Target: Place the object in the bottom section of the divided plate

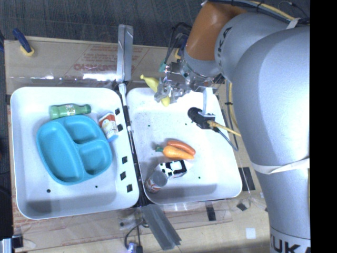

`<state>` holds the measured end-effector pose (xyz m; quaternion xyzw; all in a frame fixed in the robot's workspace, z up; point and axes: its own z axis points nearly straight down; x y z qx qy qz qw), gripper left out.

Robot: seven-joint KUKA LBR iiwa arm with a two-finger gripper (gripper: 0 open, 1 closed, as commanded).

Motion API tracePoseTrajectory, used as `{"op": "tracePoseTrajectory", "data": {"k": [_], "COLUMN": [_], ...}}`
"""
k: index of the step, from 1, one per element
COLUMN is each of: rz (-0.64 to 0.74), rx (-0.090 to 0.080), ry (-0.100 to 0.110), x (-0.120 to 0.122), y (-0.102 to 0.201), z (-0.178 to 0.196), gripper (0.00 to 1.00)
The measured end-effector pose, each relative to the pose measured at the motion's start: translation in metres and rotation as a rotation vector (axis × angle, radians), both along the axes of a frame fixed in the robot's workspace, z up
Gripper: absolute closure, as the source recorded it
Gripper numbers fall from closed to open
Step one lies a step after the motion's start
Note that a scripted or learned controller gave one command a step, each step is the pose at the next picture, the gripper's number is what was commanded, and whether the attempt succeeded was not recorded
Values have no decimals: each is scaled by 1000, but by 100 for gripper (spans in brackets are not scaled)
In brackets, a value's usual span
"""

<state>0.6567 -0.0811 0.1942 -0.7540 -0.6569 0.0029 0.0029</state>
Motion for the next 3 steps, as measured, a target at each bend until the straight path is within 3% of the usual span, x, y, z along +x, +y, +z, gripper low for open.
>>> {"op": "tracePoseTrajectory", "data": {"k": [1,2,3], "rz": [169,89,-57], "rx": [0,-2,-3], "ry": [0,-1,-1], "x": [-64,-38,-38], "y": [91,147,231], "z": [0,-6,-12], "gripper": [100,100,100]}}
